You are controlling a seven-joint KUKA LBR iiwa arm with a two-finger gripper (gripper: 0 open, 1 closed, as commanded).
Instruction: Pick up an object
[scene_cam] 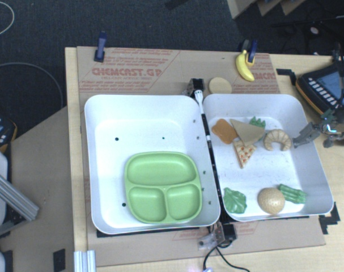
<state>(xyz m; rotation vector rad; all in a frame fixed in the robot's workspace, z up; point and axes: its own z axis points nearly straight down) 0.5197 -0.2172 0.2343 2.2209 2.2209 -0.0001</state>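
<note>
While the claw (pixel 305 135) reaches in over the right rim of the right bin (pixel 313 169), its grey fingers point left toward a croissant (pixel 277 140) and stop just short of it; whether they are spread or closed I cannot tell, and nothing shows between them. Left of the croissant lie a tan wedge (pixel 248 131), an orange-brown piece (pixel 224 131) and a waffle slice (pixel 243 152), close together in the far half of that bin. A small green sprig (pixel 257 122) sits behind the wedge. Along the near side rest a green leaf (pixel 235 200), a round bread roll (pixel 271 200) and a green vegetable piece (pixel 292 194) touching the roll. The left bin (pixel 103 152) holds a green divided plate (pixel 163 186). Beyond the bins, on the tabletop (pixel 137 69), lie a banana (pixel 245 67) and a pale disc (pixel 220 85).
</note>
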